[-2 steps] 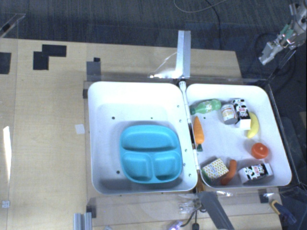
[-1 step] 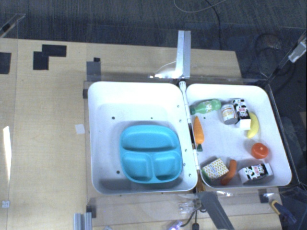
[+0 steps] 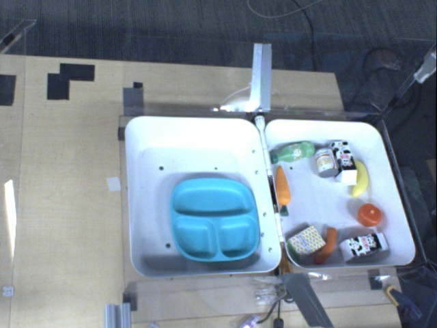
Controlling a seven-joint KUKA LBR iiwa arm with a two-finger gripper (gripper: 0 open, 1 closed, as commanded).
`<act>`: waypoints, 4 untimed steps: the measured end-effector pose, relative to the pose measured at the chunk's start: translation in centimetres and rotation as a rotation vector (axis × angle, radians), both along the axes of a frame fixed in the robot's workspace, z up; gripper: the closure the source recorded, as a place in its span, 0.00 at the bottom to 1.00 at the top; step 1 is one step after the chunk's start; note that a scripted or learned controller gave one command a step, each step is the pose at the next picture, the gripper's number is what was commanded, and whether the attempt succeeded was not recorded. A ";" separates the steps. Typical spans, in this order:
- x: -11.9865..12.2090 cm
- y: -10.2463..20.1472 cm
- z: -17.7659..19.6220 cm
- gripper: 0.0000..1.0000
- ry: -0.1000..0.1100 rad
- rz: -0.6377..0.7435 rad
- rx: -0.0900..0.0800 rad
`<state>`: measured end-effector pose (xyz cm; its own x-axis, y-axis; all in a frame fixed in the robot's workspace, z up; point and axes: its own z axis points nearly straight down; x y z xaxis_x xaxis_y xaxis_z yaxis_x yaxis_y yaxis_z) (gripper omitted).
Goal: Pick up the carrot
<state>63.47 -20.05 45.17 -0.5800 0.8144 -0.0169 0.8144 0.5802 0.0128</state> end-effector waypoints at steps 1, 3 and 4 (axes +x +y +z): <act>0.1 0.1 1.3 1.00 -0.010 0.004 -0.003; 1.3 -0.5 -1.3 1.00 0.010 0.457 -0.005; 0.4 6.3 -1.4 1.00 0.011 0.422 -0.002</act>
<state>63.83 -13.70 43.81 -0.8629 0.5053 -0.0099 0.5053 0.8629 0.0043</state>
